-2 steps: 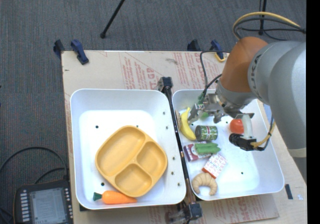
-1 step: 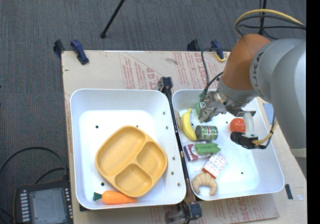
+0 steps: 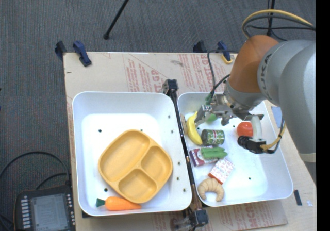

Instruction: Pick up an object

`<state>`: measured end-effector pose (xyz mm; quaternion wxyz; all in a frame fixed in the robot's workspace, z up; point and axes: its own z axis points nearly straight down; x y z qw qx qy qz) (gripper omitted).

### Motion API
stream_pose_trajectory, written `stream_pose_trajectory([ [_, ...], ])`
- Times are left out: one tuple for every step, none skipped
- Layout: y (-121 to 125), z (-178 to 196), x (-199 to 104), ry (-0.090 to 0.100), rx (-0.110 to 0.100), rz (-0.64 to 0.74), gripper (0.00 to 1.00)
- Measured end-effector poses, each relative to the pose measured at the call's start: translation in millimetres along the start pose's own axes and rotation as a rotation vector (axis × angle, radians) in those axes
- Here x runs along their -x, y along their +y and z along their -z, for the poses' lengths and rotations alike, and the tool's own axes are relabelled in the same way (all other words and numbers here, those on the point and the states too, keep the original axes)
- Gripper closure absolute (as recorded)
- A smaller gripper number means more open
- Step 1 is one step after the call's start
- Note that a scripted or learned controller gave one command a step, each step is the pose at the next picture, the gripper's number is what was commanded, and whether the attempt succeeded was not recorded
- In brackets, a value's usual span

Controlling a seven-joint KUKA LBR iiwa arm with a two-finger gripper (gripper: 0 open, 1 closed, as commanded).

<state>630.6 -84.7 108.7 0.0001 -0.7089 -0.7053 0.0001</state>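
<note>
**Arm low over a crowded bin, nothing visibly lifted yet**

Take the small green can (image 3: 212,136) as the landmark; it lies on its side near the middle of the right bin (image 3: 273,186). Everything the arm might pick is bunched close round it, which is likely why the gripper (image 3: 216,114) hangs just above and behind the can and not over the roomier far side of the bin.

Just beside the can on its left lies a banana (image 3: 193,129), curved along the bin wall. To the can's right sits a tomato (image 3: 245,128), partly tucked under the wrist hardware. Below the can and almost touching it is a green pod, a pea or bean by its look (image 3: 213,152), and to the left of that a small dark red packet (image 3: 196,158). Further below come a red-and-white carton (image 3: 222,169) and, lowest, a croissant (image 3: 211,189).

The gripper's metal parts point down toward the gap between the banana and the can. Whether the jaws stand apart or together cannot be told from this slanted view, and no object shows between them. My judgement is that the pick is not yet made, the banana or the can being the likeliest target.

Well to the can's left, the other bin (image 3: 85,109) holds a yellow divided plate (image 3: 135,165) and, below the plate, a carrot (image 3: 119,203). These lie apart from the arm's reach here and seem out of play.
</note>
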Motion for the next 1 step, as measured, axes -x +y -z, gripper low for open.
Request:
stream_pose_trajectory([
  [0.6, 10.3, 0.0, 0.001, 0.001, 0.0, 1.0],
])
